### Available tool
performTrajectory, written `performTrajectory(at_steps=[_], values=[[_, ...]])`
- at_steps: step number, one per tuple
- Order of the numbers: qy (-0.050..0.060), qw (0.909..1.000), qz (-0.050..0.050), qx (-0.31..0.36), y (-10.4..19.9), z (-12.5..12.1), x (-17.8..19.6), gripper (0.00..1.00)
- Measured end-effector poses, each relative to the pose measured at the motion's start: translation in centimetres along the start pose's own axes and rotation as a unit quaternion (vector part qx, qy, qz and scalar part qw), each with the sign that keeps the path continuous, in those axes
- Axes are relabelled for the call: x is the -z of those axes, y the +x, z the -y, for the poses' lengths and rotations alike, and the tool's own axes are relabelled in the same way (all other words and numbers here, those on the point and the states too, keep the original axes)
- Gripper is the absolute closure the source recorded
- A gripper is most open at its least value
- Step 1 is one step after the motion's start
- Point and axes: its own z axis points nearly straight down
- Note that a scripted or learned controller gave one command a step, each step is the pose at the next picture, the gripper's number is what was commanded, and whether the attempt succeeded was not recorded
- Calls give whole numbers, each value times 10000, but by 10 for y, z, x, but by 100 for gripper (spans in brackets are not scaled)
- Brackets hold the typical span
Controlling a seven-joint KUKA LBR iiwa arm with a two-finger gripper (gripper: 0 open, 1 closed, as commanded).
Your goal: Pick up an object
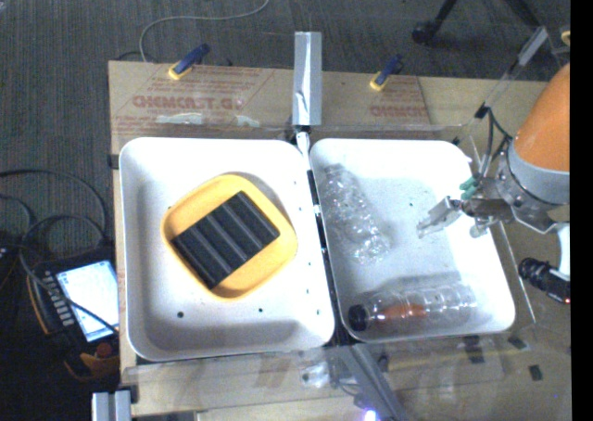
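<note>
- Camera view, end effector (456, 216): over the right bin's (482, 312) right side, fingers spread apart, nothing between them, touching no object.
- Clear plastic bottle (412, 307): lying along the right bin's near wall, dark cap pointing left.
- Crumpled clear plastic (352, 213): right bin, near the divider.
- Yellow-and-black tray (231, 235): left bin (144, 317), centre.
- Surface (204, 99): brown board, two clamps at the far edge.
- Room: grey carpet, cables, chair base.

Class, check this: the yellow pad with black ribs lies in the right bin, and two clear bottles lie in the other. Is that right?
Not quite. The camera view shows the yellow pad in the left bin; the two clear bottles lie in the other, the right bin.
</note>
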Motion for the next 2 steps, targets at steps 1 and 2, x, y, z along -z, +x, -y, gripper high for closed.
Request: performTrajectory(at_steps=[1, 2], values=[[-123, 9998, 32, -153, 41, -31, -124, 0], [-65, 9991, 15, 429, 50, -106, -145, 0]])
